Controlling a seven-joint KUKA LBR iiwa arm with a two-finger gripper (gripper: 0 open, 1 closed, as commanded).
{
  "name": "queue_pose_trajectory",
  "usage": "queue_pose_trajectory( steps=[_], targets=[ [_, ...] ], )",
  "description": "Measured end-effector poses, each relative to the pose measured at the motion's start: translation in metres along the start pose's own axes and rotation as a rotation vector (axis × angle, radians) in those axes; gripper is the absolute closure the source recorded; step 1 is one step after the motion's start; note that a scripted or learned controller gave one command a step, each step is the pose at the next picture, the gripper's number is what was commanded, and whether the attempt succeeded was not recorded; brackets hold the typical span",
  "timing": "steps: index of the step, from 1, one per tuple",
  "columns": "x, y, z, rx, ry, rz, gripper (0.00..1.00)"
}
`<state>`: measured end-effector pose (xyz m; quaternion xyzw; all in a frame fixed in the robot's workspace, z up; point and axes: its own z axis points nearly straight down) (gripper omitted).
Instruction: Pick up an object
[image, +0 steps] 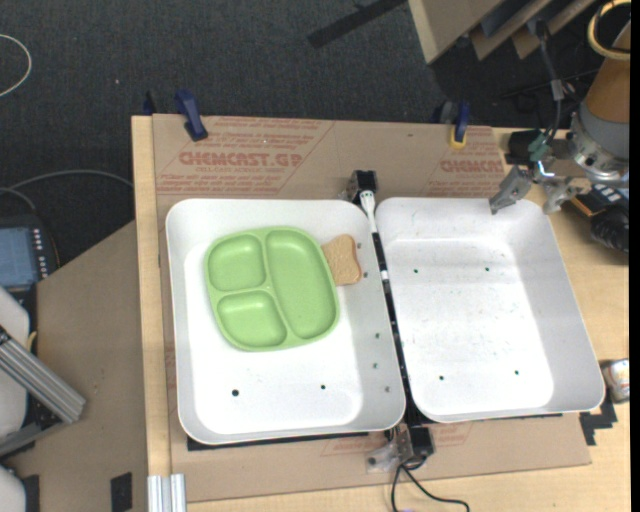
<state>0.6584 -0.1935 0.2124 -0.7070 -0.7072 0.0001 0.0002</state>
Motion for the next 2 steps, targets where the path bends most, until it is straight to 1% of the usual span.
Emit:
queue_pose_trajectory(
  steps=[1,2],
  targets=[
    [0.038,-0.011,-0.16,-0.02,-0.004,-0.005,0.0],
    [0.037,-0.017,-0.315,-0.023,-0.007,-0.002,0.0]
  ],
)
